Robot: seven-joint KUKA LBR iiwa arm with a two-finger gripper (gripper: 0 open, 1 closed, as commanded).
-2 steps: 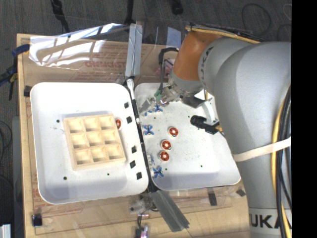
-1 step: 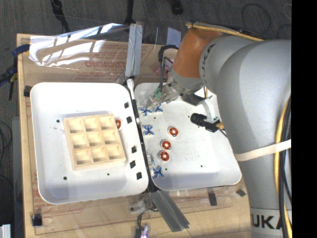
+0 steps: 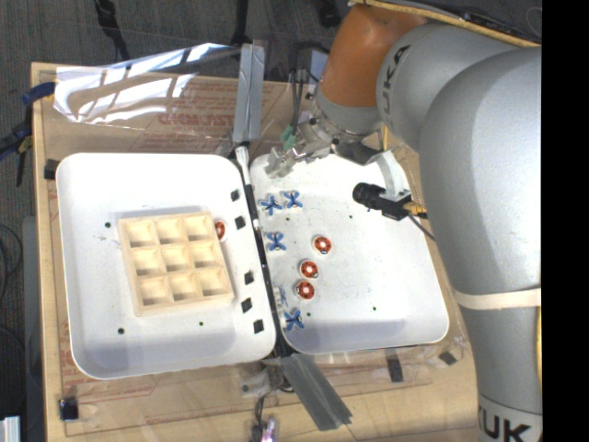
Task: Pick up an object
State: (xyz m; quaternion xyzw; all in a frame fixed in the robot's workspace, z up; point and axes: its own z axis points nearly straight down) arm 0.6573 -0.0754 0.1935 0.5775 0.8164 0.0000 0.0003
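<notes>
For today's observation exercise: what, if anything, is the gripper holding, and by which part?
It cannot be told: the gripper sits at the right bin's far corner, with nothing visibly between its fingers.

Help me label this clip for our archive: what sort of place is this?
Probably a robotics lab or test cell: a grey KUKA arm with an orange band reaches over two shallow white bins on a wooden bench, with small blue jacks and red rings laid out.
</notes>
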